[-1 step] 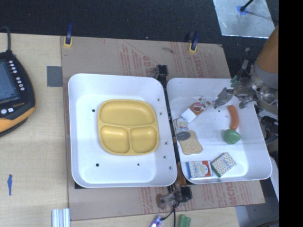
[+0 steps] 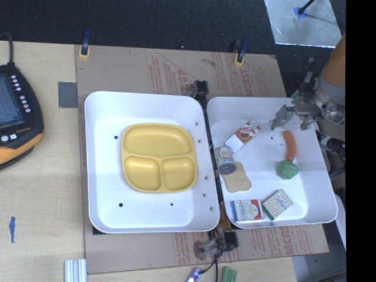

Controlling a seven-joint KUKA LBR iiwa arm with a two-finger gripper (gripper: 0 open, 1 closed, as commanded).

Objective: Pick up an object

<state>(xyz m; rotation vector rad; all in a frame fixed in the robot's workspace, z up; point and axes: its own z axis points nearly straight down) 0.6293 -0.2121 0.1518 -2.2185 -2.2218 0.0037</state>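
Gripper (image 2: 286,116) was seen poised over right bin (image 2: 329,213), jaws apparently spread, nothing held. Orange carrot (image 2: 289,145) nearby was judged light, stiff, slippery; mid-length hold advised.

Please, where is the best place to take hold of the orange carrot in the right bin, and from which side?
Probably grip the carrot across its narrow middle, descending from above. It lies flat, lengthwise toward the green object, with bare bin floor on both long sides for the end effector.

No text is legible to me. Red lettering runs in lines across the cardboard sheet (image 2: 176,69), too blurred to read. Printing on the small packages (image 2: 247,210) is unresolvable.
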